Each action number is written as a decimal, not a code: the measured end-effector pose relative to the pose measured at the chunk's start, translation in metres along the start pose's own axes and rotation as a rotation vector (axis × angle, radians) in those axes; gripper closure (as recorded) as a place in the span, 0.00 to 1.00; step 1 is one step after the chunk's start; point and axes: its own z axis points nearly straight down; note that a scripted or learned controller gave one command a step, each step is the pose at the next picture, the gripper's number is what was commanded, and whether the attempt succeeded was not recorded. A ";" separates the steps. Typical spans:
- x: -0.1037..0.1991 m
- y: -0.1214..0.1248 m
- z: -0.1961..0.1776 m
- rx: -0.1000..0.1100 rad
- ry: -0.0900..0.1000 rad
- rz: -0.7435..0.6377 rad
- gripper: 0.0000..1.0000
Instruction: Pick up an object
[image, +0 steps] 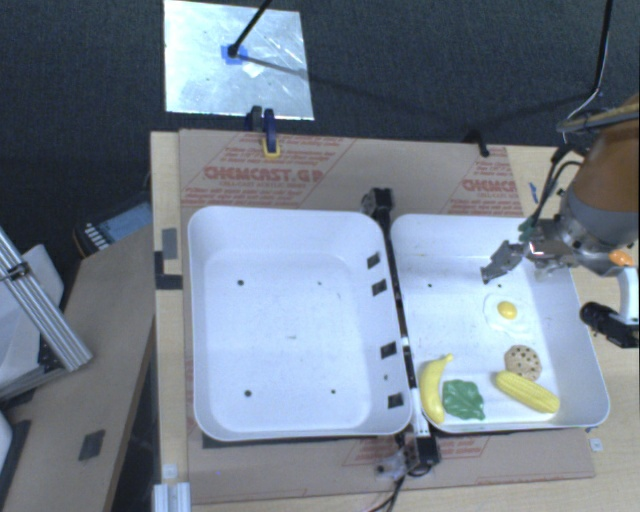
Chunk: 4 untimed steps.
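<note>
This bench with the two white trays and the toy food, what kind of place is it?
Probably a robotics lab test bench, not a kitchen. A grey robot arm reaches over the right bin, which holds plastic play food: a fried egg, a banana and a corn cob.

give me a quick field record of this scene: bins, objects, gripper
left bin: white, shallow
right bin: white, holds all the toy food
fried egg: mid right bin, just below the gripper
cookie: below the egg
corn cob: near the front right corner
banana: front left of right bin, by the divider
green leaf: touching the banana's right side
gripper: over the right bin's upper part, nothing seen in it
</note>
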 end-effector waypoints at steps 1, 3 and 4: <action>0.082 0.010 -0.181 -0.021 0.000 -0.011 0.00; 0.150 -0.065 -0.331 -0.012 0.002 -0.006 0.00; 0.114 -0.052 -0.185 0.011 -0.001 0.006 0.00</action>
